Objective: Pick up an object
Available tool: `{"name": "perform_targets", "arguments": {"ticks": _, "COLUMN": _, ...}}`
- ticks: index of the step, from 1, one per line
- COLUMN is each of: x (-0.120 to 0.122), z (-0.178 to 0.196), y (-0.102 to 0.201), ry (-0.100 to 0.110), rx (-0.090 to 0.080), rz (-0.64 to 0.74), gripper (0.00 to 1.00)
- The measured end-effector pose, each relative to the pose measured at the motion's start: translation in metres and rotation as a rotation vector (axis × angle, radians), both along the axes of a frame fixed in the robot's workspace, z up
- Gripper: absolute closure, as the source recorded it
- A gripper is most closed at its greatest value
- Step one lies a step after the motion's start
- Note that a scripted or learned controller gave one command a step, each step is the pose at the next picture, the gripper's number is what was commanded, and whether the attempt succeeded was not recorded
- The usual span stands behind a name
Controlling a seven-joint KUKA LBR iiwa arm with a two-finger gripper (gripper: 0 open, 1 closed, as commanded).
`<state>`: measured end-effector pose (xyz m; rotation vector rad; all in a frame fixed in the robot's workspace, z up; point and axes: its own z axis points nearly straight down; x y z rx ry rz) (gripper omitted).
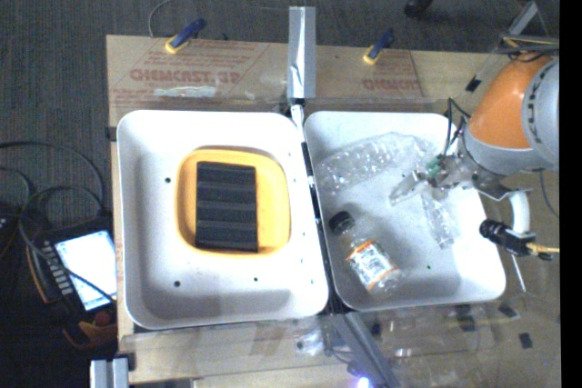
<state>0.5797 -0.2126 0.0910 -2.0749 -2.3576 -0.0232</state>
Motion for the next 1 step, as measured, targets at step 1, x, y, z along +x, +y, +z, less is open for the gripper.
{"name": "perform_targets", "arguments": {"ticks": 1, "x": 0.0181, "z": 0.0514, "y": -0.0099, "ry": 0.008, "rx": -0.013, "rz": 0.028, "gripper": 0.00}}
